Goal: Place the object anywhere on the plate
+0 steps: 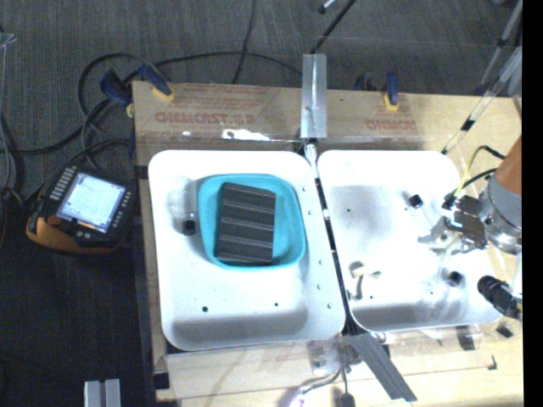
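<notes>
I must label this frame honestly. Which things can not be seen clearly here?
- Gripper, camera view: small and blurred, at the right bin's right side; finger state unreadable.
- Arm, camera view: cut off by the right edge.
- Dark ridged object on the blue plate, camera view: its identity is unclear.
- Small dark item left of the plate: too small.

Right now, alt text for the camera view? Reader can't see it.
A dark ribbed block lies on a blue plate in the left white bin. The gripper sits over the right white bin's far right side, apart from the plate. A teach pendant rests on the floor left of the bench.
</notes>
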You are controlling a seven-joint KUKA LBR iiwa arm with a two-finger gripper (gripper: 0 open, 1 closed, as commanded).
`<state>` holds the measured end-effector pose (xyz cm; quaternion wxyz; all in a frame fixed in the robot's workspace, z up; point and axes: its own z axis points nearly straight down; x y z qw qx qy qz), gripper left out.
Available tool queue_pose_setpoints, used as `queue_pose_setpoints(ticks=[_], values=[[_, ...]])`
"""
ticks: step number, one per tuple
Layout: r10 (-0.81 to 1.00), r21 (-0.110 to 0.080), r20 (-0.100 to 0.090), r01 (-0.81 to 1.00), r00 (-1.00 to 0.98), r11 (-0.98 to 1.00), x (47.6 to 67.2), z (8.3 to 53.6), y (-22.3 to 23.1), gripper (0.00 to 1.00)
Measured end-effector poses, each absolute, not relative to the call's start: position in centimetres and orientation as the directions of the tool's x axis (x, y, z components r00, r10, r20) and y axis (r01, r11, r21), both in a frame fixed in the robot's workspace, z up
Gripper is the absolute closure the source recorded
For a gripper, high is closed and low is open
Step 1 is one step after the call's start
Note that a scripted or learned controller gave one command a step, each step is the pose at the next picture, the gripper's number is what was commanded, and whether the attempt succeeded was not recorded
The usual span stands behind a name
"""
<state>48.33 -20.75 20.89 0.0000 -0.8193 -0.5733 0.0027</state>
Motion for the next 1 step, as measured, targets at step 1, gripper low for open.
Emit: queue_pose_setpoints(ticks=[1], values=[[0.939, -0.003, -0.004, 0.939, 0.343, -0.343, 48.33, 20.9, -20.75, 0.0]])
